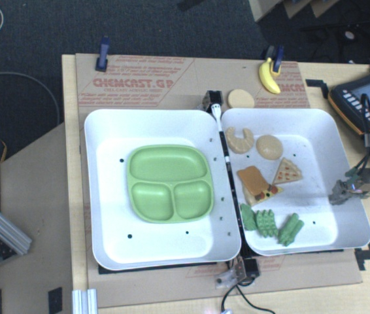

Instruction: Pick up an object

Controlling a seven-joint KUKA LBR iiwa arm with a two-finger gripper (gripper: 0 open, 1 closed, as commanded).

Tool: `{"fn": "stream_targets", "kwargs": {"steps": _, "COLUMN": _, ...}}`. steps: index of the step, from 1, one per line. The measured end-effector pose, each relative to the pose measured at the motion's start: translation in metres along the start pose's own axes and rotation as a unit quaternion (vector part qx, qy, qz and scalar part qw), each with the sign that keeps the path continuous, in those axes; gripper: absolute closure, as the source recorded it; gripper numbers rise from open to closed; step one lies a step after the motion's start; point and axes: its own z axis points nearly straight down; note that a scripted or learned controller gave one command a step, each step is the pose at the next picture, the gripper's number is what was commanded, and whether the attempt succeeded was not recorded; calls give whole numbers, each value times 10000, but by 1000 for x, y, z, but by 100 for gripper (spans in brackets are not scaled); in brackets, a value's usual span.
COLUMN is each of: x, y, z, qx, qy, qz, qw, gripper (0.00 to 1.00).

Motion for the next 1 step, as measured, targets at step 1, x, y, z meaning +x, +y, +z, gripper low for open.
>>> {"fn": "stream_targets", "kwargs": {"steps": 1, "x": 1, "y": 89, "z": 84, "qx": -10, "qy": -9, "qz": -30, "qw": 10000, "gripper": 100}}
